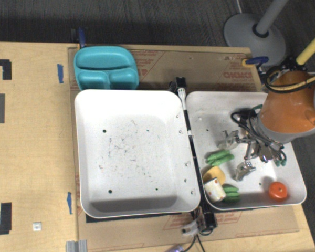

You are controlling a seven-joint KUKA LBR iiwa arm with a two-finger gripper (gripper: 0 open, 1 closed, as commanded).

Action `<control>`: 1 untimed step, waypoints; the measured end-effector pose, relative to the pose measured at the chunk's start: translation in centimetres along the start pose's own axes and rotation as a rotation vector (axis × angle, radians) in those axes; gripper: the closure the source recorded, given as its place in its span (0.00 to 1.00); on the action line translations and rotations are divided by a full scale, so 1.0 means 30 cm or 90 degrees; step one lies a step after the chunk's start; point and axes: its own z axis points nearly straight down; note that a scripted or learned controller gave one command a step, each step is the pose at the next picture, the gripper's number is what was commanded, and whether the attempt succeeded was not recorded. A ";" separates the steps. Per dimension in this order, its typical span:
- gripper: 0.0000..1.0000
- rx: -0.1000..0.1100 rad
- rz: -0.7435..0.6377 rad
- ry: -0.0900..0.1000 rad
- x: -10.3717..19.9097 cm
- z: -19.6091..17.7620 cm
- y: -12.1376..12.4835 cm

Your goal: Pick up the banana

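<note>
Fingers (245, 167) of the gripper (240, 172) stand apart, clamped on nothing, right of the banana (212, 173), which lies near the right bin (299, 185) left wall.

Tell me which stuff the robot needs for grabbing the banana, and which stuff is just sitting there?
Needed for the job:
- banana, the yellow piece in the right bin
- gripper, above that bin

Just lying about:
- green pod
- green piece
- orange fruit
- white cup, beside the banana
- left bin
- teal tray
</note>
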 end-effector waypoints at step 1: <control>0.00 0.007 -0.146 -0.015 0.073 -0.010 0.152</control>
